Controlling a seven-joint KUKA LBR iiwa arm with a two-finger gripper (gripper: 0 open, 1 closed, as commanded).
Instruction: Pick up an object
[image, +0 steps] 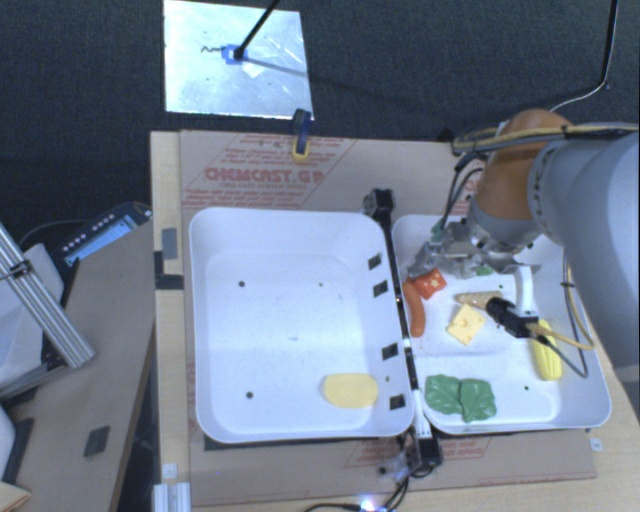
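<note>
Where it reaches in, arm (585, 190) low over right bin (580, 400).

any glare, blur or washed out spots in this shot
Camera view: the shiny foil sheet above the bench catches bright glare; the left white bin looks evenly lit, with soft shading along its walls; the grey arm closest to the lens is soft and out of focus; the green piece and the yellow slice stay fairly sharp.
</note>
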